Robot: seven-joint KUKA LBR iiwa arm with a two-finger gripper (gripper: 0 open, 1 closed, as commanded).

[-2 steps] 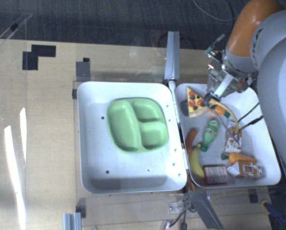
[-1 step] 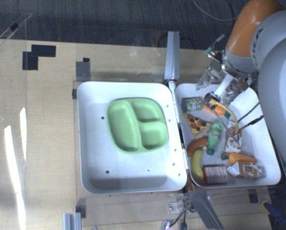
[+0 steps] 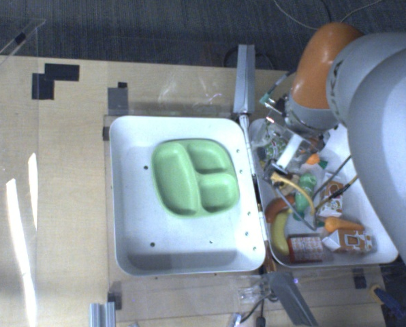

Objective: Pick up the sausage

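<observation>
The grey arm with the orange band (image 3: 325, 67) reaches in from the right and bends down over the right white bin (image 3: 387, 251), its claw (image 3: 279, 148) low among the clutter at that bin's left side; how far it is open cannot be told. A reddish-brown rounded piece (image 3: 276, 207), perhaps the sausage, lies just above the yellow banana (image 3: 279, 231); its long axis is unclear. The green divided plastic tray (image 3: 195, 176) sits in the left white bin (image 3: 135, 251).

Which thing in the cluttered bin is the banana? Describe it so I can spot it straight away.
Look in the right-hand bin, the one the arm reaches into. Near its front left corner lies the banana, curving along the left wall. It is the plain yellow-green piece, beside the reddish-brown packet.
</observation>
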